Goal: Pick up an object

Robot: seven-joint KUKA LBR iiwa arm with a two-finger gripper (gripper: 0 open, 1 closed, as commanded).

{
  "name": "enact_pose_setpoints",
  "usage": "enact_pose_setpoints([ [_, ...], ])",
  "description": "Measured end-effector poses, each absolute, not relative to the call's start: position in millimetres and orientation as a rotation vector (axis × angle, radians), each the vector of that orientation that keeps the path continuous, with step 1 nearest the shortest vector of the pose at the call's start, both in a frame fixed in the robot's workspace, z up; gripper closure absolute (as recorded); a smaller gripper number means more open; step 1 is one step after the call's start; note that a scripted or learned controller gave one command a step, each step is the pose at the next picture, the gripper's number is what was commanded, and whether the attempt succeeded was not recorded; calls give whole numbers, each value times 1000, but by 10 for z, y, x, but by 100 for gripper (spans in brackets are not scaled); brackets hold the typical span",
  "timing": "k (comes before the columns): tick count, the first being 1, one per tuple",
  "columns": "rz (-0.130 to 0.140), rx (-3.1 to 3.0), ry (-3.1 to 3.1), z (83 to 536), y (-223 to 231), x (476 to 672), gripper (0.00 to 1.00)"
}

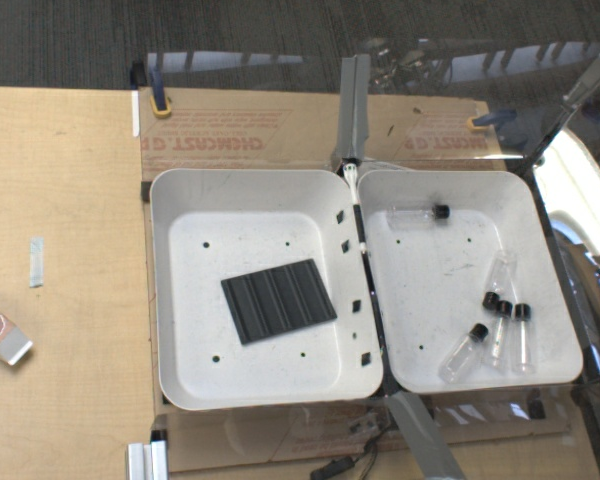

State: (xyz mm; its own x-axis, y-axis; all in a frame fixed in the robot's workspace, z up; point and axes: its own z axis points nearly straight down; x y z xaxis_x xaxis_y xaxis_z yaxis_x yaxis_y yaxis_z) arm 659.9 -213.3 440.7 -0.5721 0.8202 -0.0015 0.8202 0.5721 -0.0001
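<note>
At the far right edge of the camera view, a dark grey, rounded shape [586,298] curves downward from about mid-height toward the lower corner. It lies on the side from which the grey robot arm reaches in, but it is cut off by the edge and too blurred to tell which part of the arm it is, or whether it belongs to the arm at all. Above it, a pale glossy patch [572,176] catches bright light, and a thin grey slanted bar [578,103] runs up toward the top right corner. Both are too indistinct to tell what they are. No orange band can be made out on any of these shapes.
</note>
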Motion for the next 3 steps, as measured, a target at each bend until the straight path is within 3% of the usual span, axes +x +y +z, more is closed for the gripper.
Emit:
enact_pose_setpoints([
  [1, -2, 1447, 2785, 4490, -2124, 6614, 100],
  [2, -2, 1447, 2785, 4489, -2124, 6614, 0],
  [3, -4, 1442, 2786, 4564, -2118, 6630, 100],
])
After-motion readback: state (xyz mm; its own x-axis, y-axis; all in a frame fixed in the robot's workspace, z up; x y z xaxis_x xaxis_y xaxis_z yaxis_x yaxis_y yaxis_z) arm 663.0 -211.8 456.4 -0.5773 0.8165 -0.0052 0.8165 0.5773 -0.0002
